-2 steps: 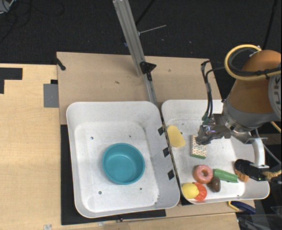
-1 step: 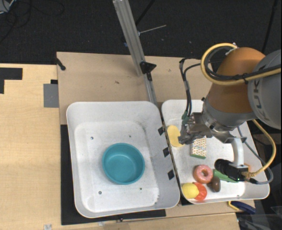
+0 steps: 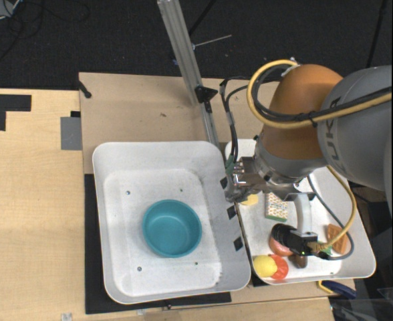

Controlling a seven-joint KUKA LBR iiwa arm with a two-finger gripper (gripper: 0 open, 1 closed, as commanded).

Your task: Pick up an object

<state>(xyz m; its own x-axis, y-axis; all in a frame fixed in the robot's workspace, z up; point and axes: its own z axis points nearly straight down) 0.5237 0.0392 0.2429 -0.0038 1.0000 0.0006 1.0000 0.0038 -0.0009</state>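
We see a light wooden bench (image 3: 36,199) carrying two shallow white bins side by side. The left bin (image 3: 109,162) sits near the middle of our view on a black mat (image 3: 89,246) whose edge shows along the bin's nine and six o'clock sides. The right bin (image 3: 360,263) touches it at its three o'clock side. A slanted aluminium rail (image 3: 183,52) rises from the bench at twelve o'clock of the bins. Black and grey patches (image 3: 9,109) mark the bench toward ten o'clock.

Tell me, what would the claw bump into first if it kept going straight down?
Probably the small pale yellow thing lying in the right bin, just under the claw. Depth is hard to judge from above, so it might touch the bin floor beside it instead.
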